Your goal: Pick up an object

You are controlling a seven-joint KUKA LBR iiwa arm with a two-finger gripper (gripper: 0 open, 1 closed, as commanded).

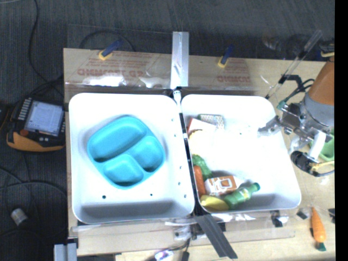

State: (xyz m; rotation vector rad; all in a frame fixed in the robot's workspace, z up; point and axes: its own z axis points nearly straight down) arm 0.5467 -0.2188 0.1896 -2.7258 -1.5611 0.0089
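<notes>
Grey arm [318, 110] beside right bin [272, 162]

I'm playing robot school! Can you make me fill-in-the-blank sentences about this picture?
The blue tray lies in the ____ bin.
The green bottle lies in the ____ bin.
The orange carton lies right beside the green ____.
A carrot lies on the bench, ____ the bins.

Missing words: left; right; bottle; outside
</notes>
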